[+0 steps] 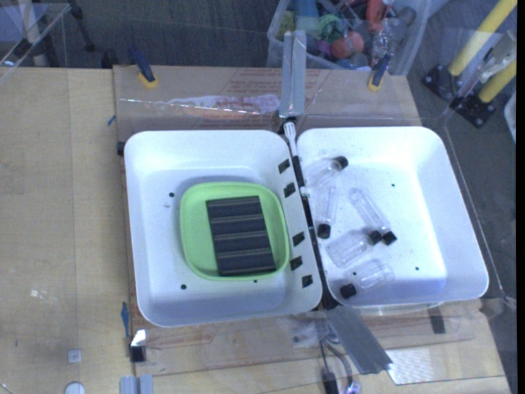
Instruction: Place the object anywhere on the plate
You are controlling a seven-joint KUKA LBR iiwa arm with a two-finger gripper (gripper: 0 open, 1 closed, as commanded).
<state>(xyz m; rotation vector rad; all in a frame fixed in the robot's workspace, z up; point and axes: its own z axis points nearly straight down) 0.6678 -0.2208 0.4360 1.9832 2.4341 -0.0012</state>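
Observation:
A square light-green plate (191,224) lies in the left white bin (148,179), toward its front and right. A black ribbed rectangular block (240,236) lies flat on the plate and covers most of its middle. In the right white bin (447,220), several clear plastic bottles with black caps lie on their sides near the left wall: one at the back (328,171), one in the middle (367,213), one lower (349,247), and one at the front (371,276).
The two bins meet at a raised divider (297,212) with black clips. Behind the bins stand an upright metal post (293,72) and a clear box of colourful toys (353,15). Bare wooden bench (57,220) extends to the left.

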